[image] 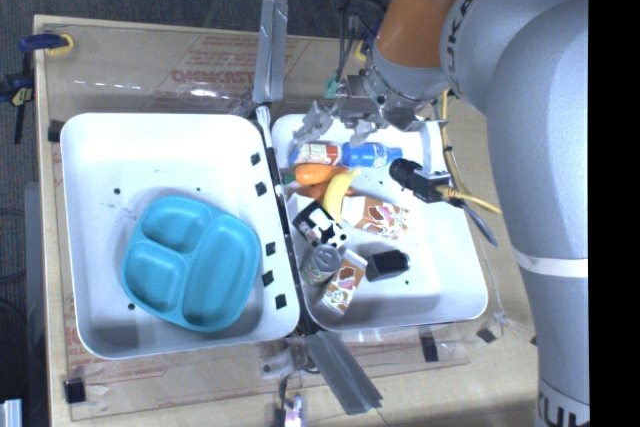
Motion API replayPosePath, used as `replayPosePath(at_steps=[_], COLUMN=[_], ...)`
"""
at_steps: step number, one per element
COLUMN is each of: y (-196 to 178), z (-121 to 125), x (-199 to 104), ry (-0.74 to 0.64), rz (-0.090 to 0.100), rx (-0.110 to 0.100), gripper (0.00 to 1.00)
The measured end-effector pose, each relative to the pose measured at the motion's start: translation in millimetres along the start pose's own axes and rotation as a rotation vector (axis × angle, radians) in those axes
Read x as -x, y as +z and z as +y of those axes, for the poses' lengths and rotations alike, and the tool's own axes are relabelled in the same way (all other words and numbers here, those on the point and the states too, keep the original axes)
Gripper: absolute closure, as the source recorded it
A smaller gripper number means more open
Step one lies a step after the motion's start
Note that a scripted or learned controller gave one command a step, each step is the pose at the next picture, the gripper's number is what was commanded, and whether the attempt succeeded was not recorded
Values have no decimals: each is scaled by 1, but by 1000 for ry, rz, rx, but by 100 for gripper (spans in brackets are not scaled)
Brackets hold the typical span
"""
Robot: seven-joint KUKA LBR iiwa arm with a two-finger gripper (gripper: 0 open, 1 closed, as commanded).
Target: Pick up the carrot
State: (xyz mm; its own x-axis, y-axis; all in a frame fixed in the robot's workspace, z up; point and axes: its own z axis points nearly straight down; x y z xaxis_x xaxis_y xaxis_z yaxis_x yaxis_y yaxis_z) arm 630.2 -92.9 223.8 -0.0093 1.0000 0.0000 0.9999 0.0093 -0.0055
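Hovering over right bin (455,290) far edge: gripper (345,115), fingers spread apart, nothing between them. Carrot (312,174) lies near bin's far-left corner, against banana (339,192), just below blue bottle (366,155). Blue tray (190,262) in left bin (90,165).

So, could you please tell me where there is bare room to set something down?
Left white bin: bare floor above and left of the blue divided plate. Right white bin: crowded around the orange carrot; bare only along its right edge.
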Motion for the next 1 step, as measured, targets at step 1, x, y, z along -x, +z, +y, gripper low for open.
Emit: replayPosePath(at_steps=[1], y=[104], z=[16], x=[33], ry=[-114], rz=[-9], rx=[30], gripper=[0])
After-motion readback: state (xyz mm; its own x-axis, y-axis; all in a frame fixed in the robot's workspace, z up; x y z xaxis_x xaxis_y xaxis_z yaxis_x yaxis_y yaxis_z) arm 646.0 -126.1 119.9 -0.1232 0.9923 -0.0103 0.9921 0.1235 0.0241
